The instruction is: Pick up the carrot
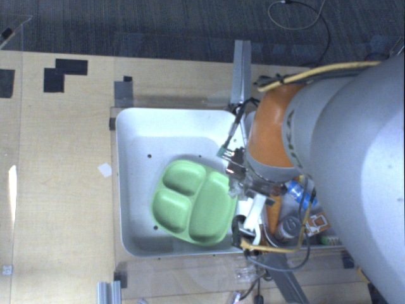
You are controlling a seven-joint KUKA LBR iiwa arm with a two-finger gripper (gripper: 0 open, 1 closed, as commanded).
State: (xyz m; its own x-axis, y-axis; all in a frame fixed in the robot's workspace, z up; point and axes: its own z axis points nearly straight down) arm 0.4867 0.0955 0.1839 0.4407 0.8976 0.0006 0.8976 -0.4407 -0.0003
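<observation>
The grey arm with its orange band [272, 132] reaches in from the right and covers most of the right bin. My gripper [255, 198] hangs at that bin's left side, close to the wall between the two bins, seen from above with the wrist hiding its tips. Just right of it an orange shape [273, 213], which looks like the carrot, pokes out from under the wrist. Most of the carrot is hidden, and I cannot see whether the gripper touches it.
A green sectioned plate [193, 201] lies in the left bin [136, 170], near its right wall. In the right bin, beside the carrot, lie a blue bottle [301, 195], a grey can [288, 228] and a small printed box [317, 221]. A yellow cable runs over the arm.
</observation>
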